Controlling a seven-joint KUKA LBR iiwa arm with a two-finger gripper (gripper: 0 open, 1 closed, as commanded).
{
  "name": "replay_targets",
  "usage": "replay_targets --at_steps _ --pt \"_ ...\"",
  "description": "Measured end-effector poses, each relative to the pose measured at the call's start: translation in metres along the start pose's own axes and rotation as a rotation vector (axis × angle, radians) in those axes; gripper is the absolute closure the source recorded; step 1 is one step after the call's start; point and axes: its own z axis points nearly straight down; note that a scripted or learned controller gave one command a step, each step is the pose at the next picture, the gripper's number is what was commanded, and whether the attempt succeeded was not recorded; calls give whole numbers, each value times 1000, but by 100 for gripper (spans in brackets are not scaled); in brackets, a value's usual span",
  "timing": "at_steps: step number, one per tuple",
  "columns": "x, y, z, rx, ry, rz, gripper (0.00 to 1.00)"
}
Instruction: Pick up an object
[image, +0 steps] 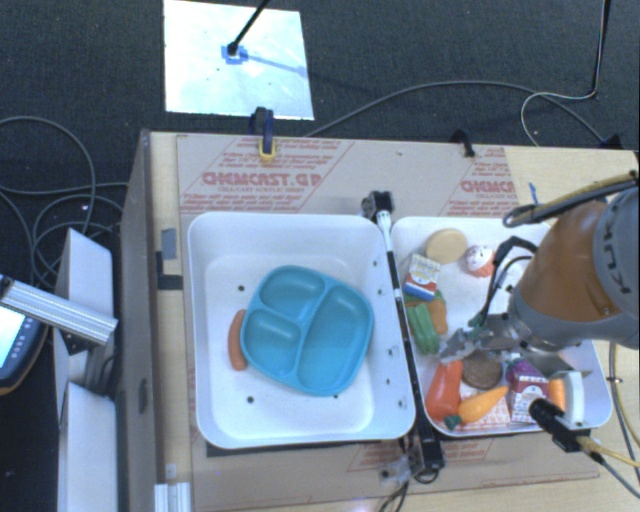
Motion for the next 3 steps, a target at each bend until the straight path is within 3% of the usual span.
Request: replay_targets --at_steps 1,2,3 --pt "-42 6 33 -5 -1 -1 0" --pt "-91 99 36 -1 -1 -3 0" --pt "-79 144 36 0 0 -5 0"
